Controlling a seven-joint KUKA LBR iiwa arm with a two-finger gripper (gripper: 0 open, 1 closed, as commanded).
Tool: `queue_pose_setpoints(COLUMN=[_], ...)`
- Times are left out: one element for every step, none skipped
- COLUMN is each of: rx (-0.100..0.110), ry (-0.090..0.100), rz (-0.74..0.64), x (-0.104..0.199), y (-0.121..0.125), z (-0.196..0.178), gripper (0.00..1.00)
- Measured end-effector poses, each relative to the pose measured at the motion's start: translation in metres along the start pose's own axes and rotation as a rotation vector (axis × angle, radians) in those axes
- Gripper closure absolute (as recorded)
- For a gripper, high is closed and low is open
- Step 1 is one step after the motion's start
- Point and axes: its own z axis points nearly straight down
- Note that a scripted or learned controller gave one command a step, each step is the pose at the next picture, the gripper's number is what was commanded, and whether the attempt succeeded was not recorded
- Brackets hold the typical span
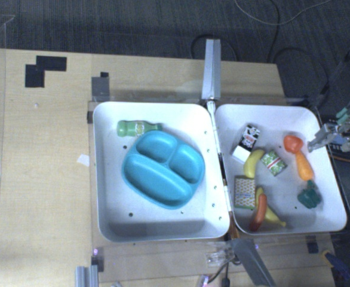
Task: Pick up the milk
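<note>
The milk is a small white carton with black cow patches, lying tilted in the upper left part of the right bin. It rests just above a yellow banana. My gripper hangs at the right bin's upper right rim, well to the right of the milk and clear of it. It sits beside the top of an orange carrot. Nothing shows in its grasp.
Around the milk the right bin also holds a green carton, a waffle-like square, a red sausage, a second banana and a dark green item. The left bin holds a blue divided plate and a green bottle.
</note>
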Motion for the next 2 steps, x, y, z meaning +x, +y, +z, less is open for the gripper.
queue_pose_setpoints(rx=[0.0,0.0], ry=[0.001,0.002], rz=[-0.006,-0.045], x=[0.039,0.069], y=[-0.027,0.037], z=[0.067,0.083], gripper=[0.0,0.0])
